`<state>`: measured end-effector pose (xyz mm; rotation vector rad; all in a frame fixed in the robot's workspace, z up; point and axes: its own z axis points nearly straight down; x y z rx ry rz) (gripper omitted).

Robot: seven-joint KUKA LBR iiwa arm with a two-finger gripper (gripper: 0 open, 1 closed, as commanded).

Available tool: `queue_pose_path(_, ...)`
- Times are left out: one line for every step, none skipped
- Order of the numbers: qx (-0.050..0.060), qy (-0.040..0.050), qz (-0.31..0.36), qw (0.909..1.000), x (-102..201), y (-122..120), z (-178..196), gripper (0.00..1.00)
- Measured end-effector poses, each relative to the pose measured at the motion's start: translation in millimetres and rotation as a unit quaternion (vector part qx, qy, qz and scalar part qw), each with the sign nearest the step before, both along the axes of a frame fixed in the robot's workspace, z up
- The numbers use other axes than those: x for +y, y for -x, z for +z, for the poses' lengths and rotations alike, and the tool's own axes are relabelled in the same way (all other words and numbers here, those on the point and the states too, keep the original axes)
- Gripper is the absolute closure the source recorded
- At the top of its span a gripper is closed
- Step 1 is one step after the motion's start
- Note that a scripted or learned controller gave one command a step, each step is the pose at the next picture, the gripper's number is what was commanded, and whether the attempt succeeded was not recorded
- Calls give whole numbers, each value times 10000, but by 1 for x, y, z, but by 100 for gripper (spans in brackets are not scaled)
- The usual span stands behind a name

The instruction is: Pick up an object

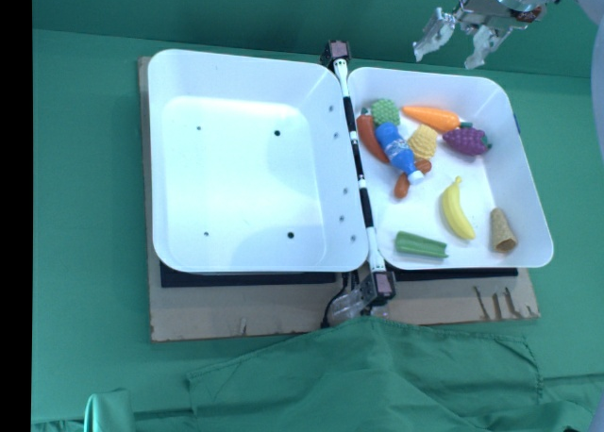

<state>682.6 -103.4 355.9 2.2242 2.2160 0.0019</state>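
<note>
My gripper [455, 43] hangs open above the far edge of the right bin [528, 223], with nothing between its fingers. Below it in that bin lie an orange carrot [432, 118], purple grapes [466, 141], a blue bottle [395, 149], a yellow corn cob [423, 141], a green bumpy fruit [384, 111] and a red-orange chili [369, 137]. Nearer the front are a yellow banana [457, 210], a tan ice-cream cone [502, 230] and a green okra-like pod [421, 245].
The left bin [189, 72] sits beside the right one, joined along a white hinged divider [357, 161]. Both rest on a cardboard sheet [236, 312] over green cloth. Folded green fabric [377, 373] lies at the front.
</note>
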Motion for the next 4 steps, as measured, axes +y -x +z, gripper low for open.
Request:
queue_pose_path(0, 0, 0, 10000, 0, 0, 0, 0)
queue_pose_path(14, 8, 0, 10000, -1, 10, -47, 0)
queue_pose_path(27, 7, -3, 10000, -5, 8, -108, 0)
queue_pose_path(-36, -15, 3, 10000, -5, 10, -160, 0)
